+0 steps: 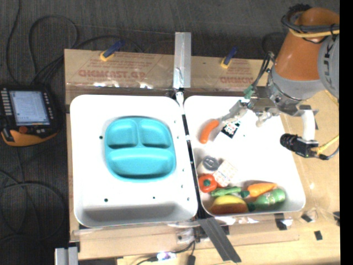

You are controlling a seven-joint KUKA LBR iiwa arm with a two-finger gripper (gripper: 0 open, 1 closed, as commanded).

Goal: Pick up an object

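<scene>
Two shallow white bins: the left (83,164) holds a turquoise divided tray (140,148); the right (276,164) holds an orange curved piece (209,130) beside the tool (234,115), whose opening I cannot tell, and heaped toy vegetables (245,196).

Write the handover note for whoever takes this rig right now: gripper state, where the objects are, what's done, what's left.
Gripper: low in the right bin, its tip next to the orange piece; I cannot tell how the jaws stand or whether anything is held.
Objects: the pile of toy food lies along the right bin's near edge; the blue divided tray sits in the left bin.
Done: no lift confirmed.
Left: secure one object and raise it out.
</scene>
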